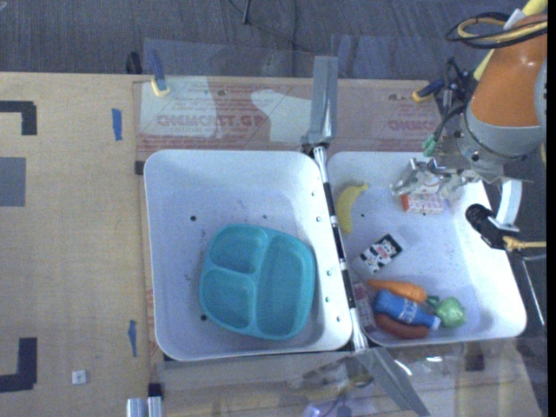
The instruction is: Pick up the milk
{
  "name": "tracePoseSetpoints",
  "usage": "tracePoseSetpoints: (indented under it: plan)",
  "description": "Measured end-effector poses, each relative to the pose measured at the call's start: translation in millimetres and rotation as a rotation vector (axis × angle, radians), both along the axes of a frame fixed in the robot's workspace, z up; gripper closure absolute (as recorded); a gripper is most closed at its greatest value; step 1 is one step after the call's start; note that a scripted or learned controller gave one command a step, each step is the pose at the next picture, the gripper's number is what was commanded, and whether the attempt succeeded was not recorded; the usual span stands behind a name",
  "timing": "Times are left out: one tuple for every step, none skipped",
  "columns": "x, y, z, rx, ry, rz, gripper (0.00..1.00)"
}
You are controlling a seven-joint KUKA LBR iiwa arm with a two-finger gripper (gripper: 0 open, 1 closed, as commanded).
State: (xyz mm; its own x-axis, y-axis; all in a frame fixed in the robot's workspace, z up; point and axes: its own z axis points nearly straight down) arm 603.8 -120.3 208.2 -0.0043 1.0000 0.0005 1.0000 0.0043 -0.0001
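Observation:
The milk (380,252) is a small carton with black and white cow patches, lying flat in the middle of the right bin (486,272). My gripper (427,181) hangs over the far part of that bin, up and to the right of the milk and well apart from it. Directly below the gripper lies a small red and white box (423,203). I cannot make out whether the gripper touches this box.
A yellow banana (349,205) lies by the right bin's left wall. A carrot (398,289), a blue bottle (405,309), a red sausage (401,326) and a green piece (450,311) crowd the near side. The left bin (174,189) holds a teal divided plate (258,281).

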Motion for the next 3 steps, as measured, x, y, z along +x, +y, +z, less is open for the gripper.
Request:
tracePoseSetpoints:
  plan:
    - [-29.6, 24.4, -111.8, 0.0, -0.002, 0.235, 0.0]
    - [-29.1, 21.3, -101.4, -0.001, -0.005, 0.229, 1.0]
    - [-29.2, 21.1, -101.5, -0.001, -0.005, 0.228, 0.0]
